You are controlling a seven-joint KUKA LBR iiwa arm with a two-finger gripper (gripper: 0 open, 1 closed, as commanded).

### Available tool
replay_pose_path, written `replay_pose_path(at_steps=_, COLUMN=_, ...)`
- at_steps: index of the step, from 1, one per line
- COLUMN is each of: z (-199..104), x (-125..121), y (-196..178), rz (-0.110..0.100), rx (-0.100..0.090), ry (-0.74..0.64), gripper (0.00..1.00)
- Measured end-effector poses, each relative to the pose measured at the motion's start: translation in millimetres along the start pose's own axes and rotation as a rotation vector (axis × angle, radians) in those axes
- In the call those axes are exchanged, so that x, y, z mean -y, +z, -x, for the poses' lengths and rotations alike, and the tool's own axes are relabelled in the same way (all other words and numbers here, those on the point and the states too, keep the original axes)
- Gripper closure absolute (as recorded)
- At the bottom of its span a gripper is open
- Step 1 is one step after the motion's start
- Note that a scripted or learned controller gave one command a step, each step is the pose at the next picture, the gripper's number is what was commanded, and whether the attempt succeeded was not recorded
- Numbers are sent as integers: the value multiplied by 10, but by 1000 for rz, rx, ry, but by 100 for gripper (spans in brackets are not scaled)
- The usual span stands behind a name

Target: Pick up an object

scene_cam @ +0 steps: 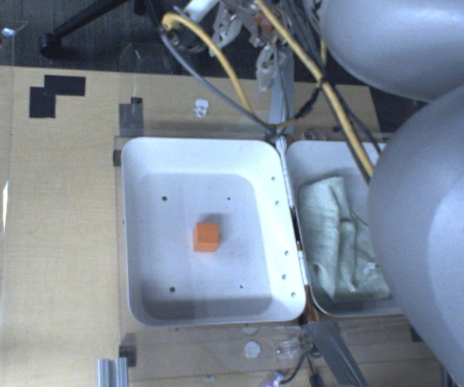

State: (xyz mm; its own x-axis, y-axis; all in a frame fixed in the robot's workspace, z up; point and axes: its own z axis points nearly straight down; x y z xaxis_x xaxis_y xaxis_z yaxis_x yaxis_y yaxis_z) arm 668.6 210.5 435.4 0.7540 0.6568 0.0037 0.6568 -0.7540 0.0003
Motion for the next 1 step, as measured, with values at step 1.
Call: replay_pose_path(at_steps=1, z=180, x=428, y=-3, rz=0, rx=1, ry=104, gripper=0)
